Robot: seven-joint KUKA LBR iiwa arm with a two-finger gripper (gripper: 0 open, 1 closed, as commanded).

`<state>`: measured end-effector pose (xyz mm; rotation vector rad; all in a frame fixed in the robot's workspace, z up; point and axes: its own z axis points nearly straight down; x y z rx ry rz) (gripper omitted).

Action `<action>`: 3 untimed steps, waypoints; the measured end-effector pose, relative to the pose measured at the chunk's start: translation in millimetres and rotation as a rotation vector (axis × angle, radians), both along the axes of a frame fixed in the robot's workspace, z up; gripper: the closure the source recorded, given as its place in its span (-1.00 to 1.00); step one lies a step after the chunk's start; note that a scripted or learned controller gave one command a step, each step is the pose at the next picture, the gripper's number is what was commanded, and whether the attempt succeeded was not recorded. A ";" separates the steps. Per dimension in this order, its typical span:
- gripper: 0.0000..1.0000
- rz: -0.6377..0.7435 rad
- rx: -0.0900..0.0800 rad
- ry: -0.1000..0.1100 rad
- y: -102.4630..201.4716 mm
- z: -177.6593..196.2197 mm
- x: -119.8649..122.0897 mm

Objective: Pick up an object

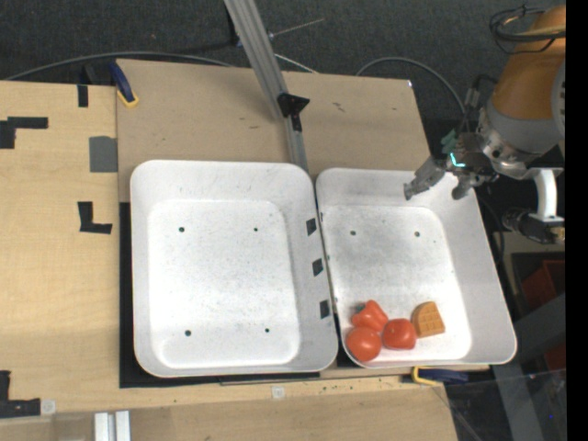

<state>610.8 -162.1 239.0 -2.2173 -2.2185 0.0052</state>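
Three red rounded objects lie together in the near corner of the right bin: one behind, one in front of it, one to their right. An orange-brown ridged block rests just right of them. My gripper hovers over the far right corner of that bin, well away from the objects. Its two fingers are spread open with nothing between them. The arm's orange band rises above it at the top right.
The left bin sits beside the right one, joined by black clips. A slanted metal pole crosses the bench behind the bins. A blue clamp sits at the far left and a yellow clip at the front edge.
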 end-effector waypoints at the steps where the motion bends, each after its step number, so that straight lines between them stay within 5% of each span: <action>1: -1.00 0.001 -0.001 -0.005 0.0 3.0 1.0; 3: -1.00 0.001 -0.002 0.000 -1.4 -87.0 1.5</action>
